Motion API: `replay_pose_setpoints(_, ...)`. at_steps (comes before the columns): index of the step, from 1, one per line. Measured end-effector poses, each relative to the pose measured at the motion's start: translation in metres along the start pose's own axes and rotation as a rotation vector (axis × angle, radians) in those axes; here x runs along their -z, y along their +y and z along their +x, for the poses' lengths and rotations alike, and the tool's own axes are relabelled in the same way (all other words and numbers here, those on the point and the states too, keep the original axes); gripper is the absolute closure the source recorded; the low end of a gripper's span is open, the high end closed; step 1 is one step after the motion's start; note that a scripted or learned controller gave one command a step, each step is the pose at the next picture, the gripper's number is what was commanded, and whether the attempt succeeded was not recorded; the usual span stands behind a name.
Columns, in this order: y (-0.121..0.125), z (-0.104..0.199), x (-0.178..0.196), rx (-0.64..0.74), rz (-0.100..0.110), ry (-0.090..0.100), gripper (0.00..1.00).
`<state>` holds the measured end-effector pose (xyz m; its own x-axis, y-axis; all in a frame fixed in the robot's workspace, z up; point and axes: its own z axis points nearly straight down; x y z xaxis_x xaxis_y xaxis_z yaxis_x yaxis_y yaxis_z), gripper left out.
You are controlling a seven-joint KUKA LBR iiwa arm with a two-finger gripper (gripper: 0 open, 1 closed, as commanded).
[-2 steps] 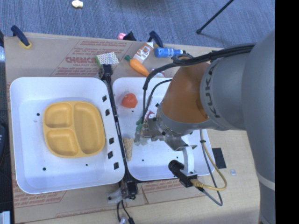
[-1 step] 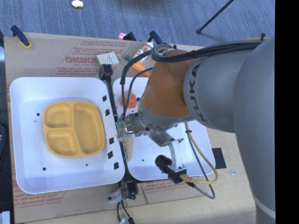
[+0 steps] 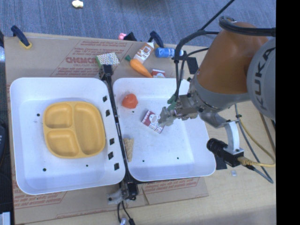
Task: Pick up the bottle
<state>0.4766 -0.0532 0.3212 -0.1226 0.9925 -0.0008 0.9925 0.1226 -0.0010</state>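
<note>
The gripper (image 3: 165, 119) is hanging low in the right bin (image 3: 197, 161), just at three o'clock of a small red-and-white carton (image 3: 152, 121). A red cap-like piece (image 3: 130, 101) is lying toward eleven o'clock of that carton. The bottle (image 3: 143, 53) is resting outside the bins at twelve o'clock, beside a toy carrot (image 3: 140, 68), while a yellow divided tray (image 3: 73, 128) is sitting in the left bin (image 3: 21, 172).

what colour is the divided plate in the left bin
Yellow; the plate shows best in the camera view.
</note>
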Motion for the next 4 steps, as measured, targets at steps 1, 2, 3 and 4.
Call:
replay_pose_setpoints(1, -0.003, -0.016, -0.131, 0.115, 0.005, 0.003, 1.00)
replay_pose_setpoints(2, 0.002, 0.020, -0.130, -0.107, 0.001, 0.001, 1.00)
replay_pose_setpoints(3, 0.010, 0.084, -0.130, -0.354, 0.003, 0.001, 1.00)
replay_pose_setpoints(4, 0.003, 0.027, 0.008, -0.648, 0.002, 0.002, 1.00)
